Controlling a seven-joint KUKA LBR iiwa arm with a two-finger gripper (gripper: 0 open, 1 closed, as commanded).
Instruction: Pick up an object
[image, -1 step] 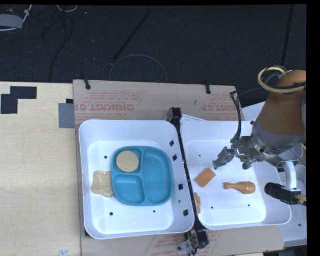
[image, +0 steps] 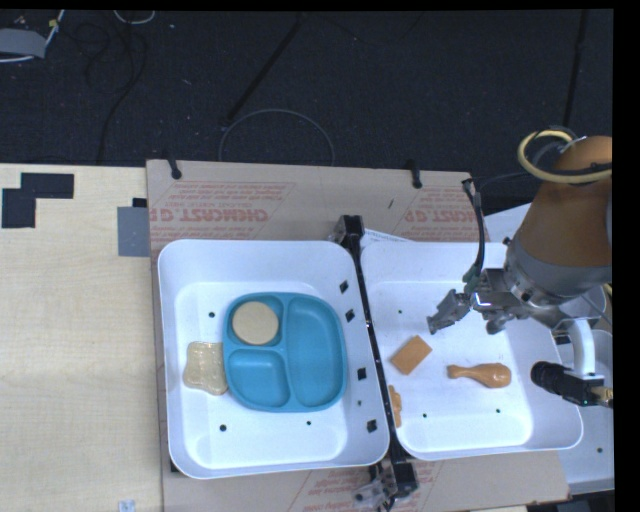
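Observation:
My gripper (image: 470, 317) hangs over the upper middle of the right bin (image: 560, 430), open, with nothing between its fingers. An orange square piece (image: 410, 355) lies just below and left of it on the bin floor. A tan drumstick (image: 481, 375) lies below it to the right. Neither touches the fingers. A small orange item (image: 395, 405) sits against the bin's left wall near the divider.
The left bin (image: 180, 440) holds a blue divided tray (image: 300, 370) with a round tan cookie (image: 254, 322) in its top-left compartment. A pale beige piece (image: 205, 367) lies beside the tray's left edge. The grey and orange arm (image: 565, 230) fills the right side.

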